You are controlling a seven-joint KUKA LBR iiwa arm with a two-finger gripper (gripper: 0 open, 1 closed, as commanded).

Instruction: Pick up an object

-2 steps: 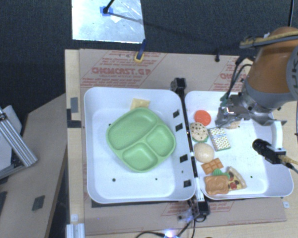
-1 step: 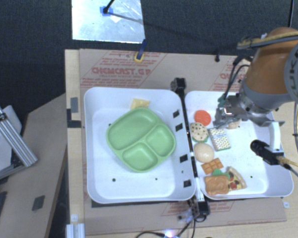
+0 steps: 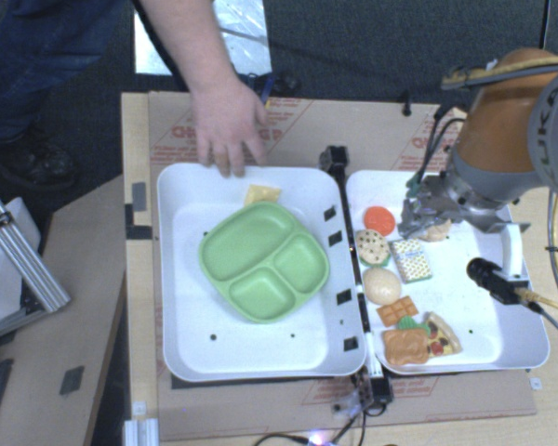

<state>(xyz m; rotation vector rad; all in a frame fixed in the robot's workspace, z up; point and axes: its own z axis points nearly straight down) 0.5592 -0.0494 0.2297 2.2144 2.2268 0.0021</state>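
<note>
A small pale tan toy food piece (image 3: 436, 231) lies near the far edge of the right bin (image 3: 521, 342), just beside the end effector (image 3: 418, 214); it is judged light, rigid and smooth, best taken across its short width. Whether the end effector is wide or narrow cannot be told. Nearby lie a red tomato slice (image 3: 379, 219), a chip cookie (image 3: 371, 246) and a patterned cracker (image 3: 411, 260).

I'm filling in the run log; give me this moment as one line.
arm: over right bin | gripper: low beside orange disc | green tray: left bin | person's hand: at left bin's far rim
</note>
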